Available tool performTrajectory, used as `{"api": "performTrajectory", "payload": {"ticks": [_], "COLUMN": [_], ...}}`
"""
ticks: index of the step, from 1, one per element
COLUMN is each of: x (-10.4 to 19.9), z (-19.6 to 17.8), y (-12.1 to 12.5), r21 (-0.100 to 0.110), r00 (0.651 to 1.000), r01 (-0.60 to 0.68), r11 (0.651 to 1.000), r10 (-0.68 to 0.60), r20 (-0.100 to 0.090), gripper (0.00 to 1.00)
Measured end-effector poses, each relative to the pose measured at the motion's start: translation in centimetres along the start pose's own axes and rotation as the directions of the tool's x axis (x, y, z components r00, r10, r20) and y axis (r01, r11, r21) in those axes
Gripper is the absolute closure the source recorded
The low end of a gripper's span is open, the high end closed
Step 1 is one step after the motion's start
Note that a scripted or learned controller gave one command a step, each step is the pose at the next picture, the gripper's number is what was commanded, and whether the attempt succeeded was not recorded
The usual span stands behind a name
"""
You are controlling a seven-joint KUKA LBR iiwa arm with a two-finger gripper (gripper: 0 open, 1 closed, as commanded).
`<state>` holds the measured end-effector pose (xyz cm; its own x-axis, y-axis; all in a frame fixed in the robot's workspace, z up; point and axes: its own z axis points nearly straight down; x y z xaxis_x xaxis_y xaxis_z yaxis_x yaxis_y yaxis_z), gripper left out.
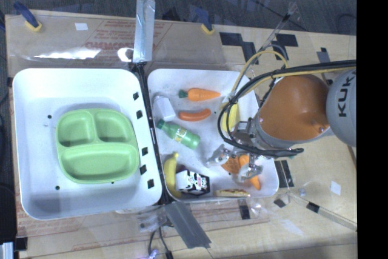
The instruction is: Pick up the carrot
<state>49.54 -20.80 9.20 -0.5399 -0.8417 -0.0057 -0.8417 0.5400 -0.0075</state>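
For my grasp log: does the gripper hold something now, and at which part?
Cannot be told. The gripper is low over orange pieces in the right bin; the carrot lies apart, free.

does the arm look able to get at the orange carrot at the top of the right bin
Probably yes. The orange carrot with a green top lies uncovered, apart from its neighbours. The end effector sits lower in the same white bin, nothing between.
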Motion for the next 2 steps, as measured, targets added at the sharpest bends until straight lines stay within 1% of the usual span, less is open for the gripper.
{"api": "performTrajectory", "payload": {"ticks": [1,2], "x": [-0.32,-0.30], "z": [-1.02,-0.99], "y": [-0.11,-0.09], "r21": [0.009,0.008], "r00": [1.000,1.000], "r01": [0.005,0.005], "r11": [1.000,1.000], "r10": [-0.006,-0.005], "r20": [0.006,0.006], "gripper": [1.00,0.00]}}
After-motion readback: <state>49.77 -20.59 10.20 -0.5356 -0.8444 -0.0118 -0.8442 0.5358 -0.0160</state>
